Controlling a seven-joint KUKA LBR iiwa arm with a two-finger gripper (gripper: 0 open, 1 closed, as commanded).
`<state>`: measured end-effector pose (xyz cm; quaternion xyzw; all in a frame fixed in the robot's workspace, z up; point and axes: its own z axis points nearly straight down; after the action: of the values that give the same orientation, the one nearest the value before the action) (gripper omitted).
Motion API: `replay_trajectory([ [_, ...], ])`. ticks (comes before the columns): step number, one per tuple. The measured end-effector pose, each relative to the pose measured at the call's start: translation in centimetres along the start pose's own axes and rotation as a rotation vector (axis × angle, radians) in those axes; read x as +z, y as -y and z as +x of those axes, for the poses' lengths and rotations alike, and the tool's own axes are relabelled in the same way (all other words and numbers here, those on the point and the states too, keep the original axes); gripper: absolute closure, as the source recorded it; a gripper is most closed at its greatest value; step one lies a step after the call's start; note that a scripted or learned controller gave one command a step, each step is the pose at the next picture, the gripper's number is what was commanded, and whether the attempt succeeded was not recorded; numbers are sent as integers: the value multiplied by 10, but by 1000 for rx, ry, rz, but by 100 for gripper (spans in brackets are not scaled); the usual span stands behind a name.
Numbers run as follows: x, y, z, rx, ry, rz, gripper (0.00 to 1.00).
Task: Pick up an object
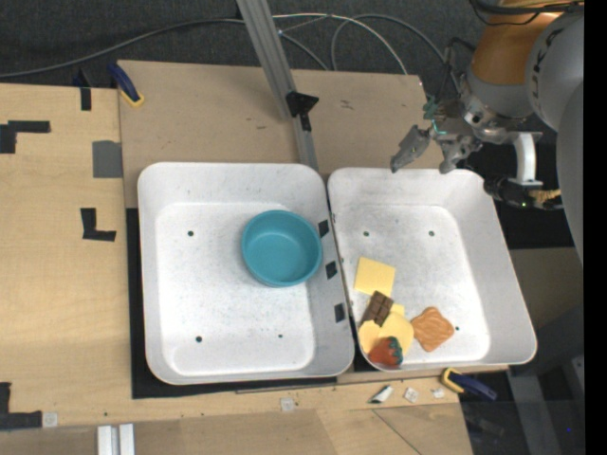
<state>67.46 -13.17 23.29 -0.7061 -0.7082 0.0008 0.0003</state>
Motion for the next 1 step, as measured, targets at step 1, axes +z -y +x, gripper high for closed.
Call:
replay_trajectory([
  [1, 0, 0, 0, 0, 0, 0, 0],
])
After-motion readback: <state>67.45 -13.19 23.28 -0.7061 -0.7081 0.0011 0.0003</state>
